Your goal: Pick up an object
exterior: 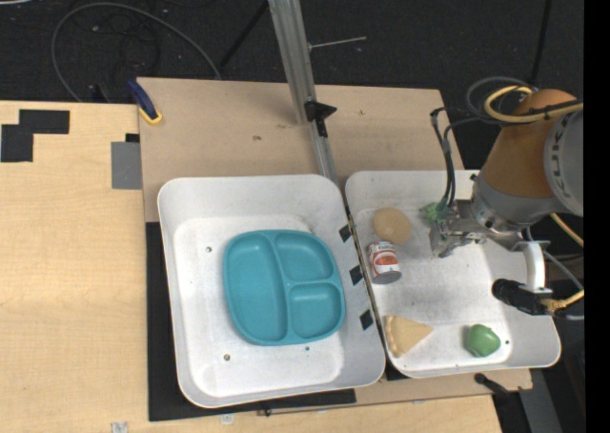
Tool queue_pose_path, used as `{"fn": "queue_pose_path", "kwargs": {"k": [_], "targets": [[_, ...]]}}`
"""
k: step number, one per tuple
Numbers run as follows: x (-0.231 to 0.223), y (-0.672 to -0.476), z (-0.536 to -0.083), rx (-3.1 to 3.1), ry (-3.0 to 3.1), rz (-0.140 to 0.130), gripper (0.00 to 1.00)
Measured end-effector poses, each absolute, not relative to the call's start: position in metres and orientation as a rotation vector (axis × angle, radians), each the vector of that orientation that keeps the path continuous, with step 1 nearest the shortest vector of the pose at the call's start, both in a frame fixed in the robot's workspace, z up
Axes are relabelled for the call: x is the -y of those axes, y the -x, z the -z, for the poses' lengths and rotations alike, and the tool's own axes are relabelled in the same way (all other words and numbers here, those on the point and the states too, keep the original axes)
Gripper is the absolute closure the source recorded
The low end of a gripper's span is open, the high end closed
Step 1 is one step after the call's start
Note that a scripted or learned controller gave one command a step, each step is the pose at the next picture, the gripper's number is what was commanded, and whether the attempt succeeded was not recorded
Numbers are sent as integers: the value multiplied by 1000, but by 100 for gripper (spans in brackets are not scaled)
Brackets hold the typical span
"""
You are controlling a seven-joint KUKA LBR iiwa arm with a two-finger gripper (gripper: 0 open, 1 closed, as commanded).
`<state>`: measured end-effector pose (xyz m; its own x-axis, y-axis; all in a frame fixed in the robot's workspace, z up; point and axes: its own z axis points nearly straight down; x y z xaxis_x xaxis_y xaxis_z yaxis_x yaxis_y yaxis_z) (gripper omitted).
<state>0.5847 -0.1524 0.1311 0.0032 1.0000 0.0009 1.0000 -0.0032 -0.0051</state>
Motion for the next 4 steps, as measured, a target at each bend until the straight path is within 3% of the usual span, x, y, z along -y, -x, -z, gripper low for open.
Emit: {"fn": "queue_pose_path", "kwargs": {"k": [2,3,4], "targets": [[151,-588,-221,2224,2221,2,100],[152,-588,-237,2223,2220,0,100],[94,-596,-234,2225,2213,0,100]]}}
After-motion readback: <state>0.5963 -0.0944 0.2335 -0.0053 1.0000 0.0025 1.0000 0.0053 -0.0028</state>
